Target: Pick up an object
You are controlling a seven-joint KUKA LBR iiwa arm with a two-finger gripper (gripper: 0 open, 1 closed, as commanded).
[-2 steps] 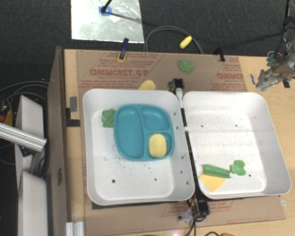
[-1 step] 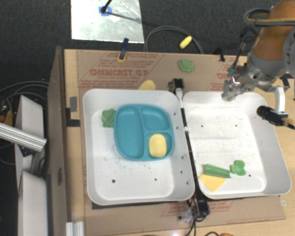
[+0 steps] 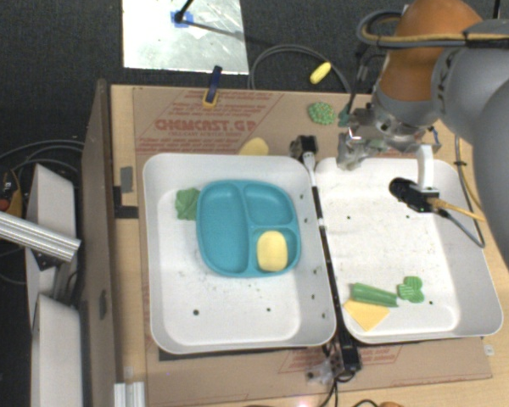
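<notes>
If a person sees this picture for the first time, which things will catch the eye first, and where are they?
The teal divided plate in the left bin stands out most, with a yellow piece lying in its lower right compartment. Next comes the grey arm with its orange band, reaching in at the upper right over the far edge of the right bin. In that bin's near part lie green pieces and a yellow wedge.
</notes>
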